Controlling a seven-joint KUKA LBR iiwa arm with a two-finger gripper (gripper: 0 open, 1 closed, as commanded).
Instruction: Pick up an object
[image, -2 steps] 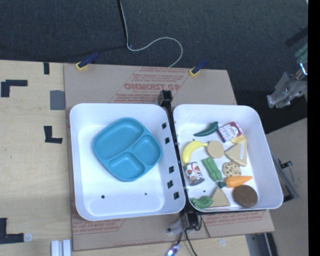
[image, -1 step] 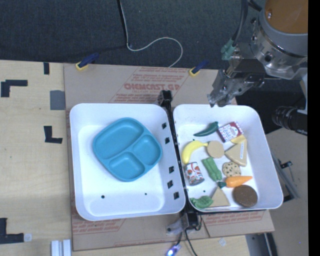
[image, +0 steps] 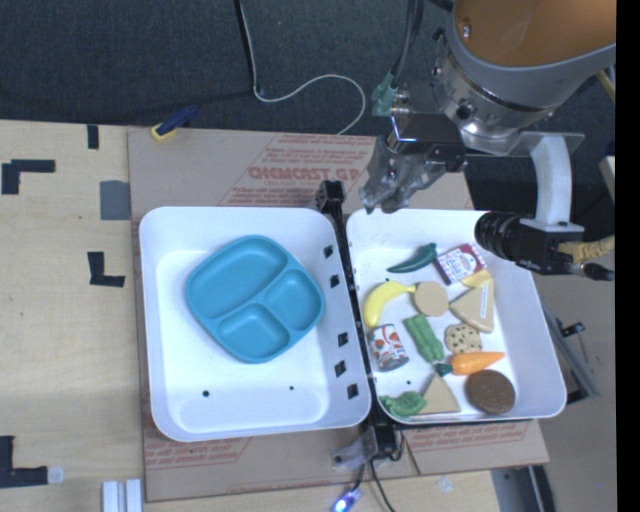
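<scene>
My gripper hangs above the back left corner of the right bin, its fingers close together with nothing between them. Below it in that bin lie toy foods: a dark green pepper, a maroon packet, a yellow banana, a tan round cookie, a cheese wedge, a green pickle, a small can, a cracker, a carrot, a brown disc and a green leaf.
The left bin holds a blue divided plate. A black hinge strip runs between the bins. Cables trail over the dark floor behind the bench, and a black cylinder juts in over the right bin's right rim.
</scene>
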